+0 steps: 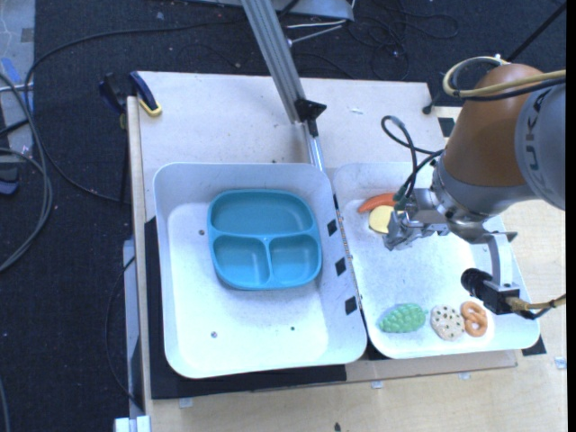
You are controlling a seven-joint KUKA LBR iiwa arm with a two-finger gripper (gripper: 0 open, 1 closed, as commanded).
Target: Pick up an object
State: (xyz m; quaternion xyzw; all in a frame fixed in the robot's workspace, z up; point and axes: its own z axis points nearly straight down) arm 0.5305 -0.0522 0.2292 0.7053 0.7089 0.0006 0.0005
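Note:
My gripper (397, 234) hangs low over the upper left part of the right bin (423, 277), just right of a yellow piece (381, 220) and an orange carrot-like piece (375, 202). The fingers touch or nearly touch the yellow piece; nothing shows clearly between them. Along the right bin's front edge lie a green bumpy item (401, 318), a speckled cookie (445, 321) and a pretzel (474, 318).
A blue divided plate (265, 238) lies in the left bin (189, 322). A metal pole (279, 52) slants down from the top to the bins' back edge. Black cables loop above the gripper. The arm's grey and orange body covers the right bin's right side.

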